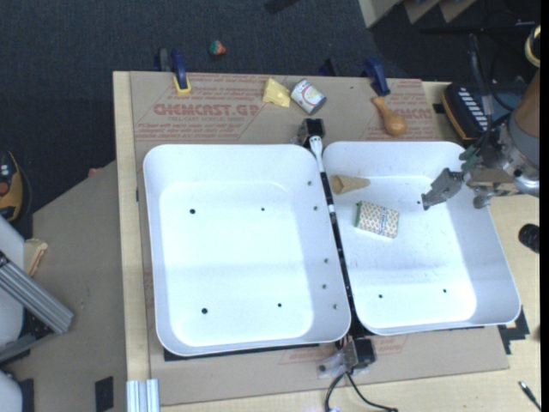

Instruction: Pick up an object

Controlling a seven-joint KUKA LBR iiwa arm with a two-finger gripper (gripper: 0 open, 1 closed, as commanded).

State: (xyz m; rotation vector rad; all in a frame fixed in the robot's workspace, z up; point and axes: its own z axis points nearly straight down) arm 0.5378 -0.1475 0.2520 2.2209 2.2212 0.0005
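The right bin (480,281) holds a small patterned green and white block (377,220) left of its middle. A tan wedge (347,184) lies near that bin's far left corner. My gripper (455,196) hangs over the right bin's far right part, to the right of the block and apart from it. It is open, and nothing sits between its fingers (436,189). The left bin (163,230) shows bare white floor.
Behind the bins on the cardboard lie a yellow wedge (276,93), a small white cylinder (307,96) and a brown wooden piece (390,118). A black and white tool (314,136) rests at the bins' shared far rim. Blue clamps (180,69) hold the board's back edge.
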